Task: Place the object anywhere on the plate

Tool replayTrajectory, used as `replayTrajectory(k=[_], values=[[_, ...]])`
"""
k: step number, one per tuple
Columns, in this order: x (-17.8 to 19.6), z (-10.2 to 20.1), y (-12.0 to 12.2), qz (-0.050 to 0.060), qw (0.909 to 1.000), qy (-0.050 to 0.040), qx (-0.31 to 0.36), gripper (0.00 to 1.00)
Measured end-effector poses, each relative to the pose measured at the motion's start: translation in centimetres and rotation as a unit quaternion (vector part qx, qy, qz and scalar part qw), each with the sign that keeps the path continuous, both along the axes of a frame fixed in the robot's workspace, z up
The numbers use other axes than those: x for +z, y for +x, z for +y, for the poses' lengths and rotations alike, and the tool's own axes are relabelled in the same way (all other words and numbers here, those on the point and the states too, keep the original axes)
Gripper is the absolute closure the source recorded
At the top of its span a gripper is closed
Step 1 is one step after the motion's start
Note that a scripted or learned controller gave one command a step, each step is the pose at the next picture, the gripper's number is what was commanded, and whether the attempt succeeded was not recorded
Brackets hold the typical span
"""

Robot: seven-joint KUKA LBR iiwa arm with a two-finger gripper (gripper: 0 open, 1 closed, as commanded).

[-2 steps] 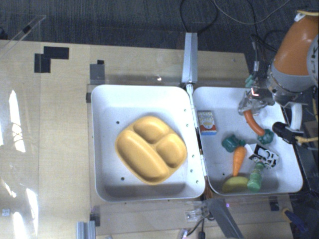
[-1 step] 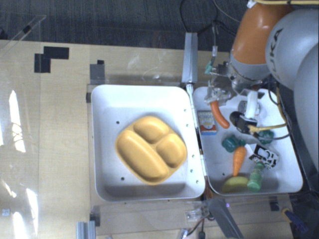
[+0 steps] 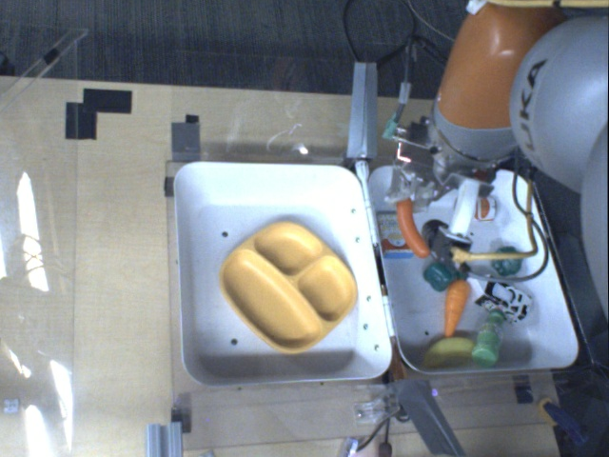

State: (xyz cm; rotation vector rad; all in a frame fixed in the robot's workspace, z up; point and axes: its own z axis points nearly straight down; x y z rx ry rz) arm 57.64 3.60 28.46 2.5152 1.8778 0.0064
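The grey arm with its orange band (image 3: 495, 60) reached in from the upper right and hung over the back of the right-hand shallow white bin (image 3: 561, 336). Its two-finger gripper (image 3: 419, 181) sat low under the wrist, amid metal parts and cabling, and whether it was parted or closed could not be told from this slanted view. Nothing could be seen gripped by it. Just below and beside it lay a long orange-red sausage-shaped toy (image 3: 410, 228), stretched along the bin's left wall; whether the tool touched it was unclear.

The yellow three-compartment plastic plate (image 3: 288, 283) rested in the middle of the left-hand white bin (image 3: 200, 255), with nothing on it, well apart from the gripper and separated from it by the two adjoining bin walls and a grey metal bar (image 3: 362, 112) standing at the back between them.

The right bin was crowded. A small teal cylinder (image 3: 441, 275) lay near the centre, with an orange toy carrot (image 3: 456, 306) just below it, pointing down toward a pale yellow-green rounded piece (image 3: 447, 351) at the front edge. A green bottle-shaped toy (image 3: 487, 340) stood just beside that piece. A small black-and-white patterned object (image 3: 504, 298) lay to the right of the carrot, and a white box with red print (image 3: 476, 206) sat nearer the arm. A yellow cable (image 3: 495, 253) looped across the bin between these things.
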Motion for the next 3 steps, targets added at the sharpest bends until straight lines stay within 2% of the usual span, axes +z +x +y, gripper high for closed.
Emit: replayTrajectory(k=[1,2,3], values=[[-0.7,-4.2,4.1,-0.001,0.9738,-0.0014,0.228,1.0],[-3.4,2.3,0.6,0.001,0.9791,-0.0006,0.203,1.0],[-8.4,0.2,1.2,0.0,0.9154,-0.0014,0.403,1.0]])
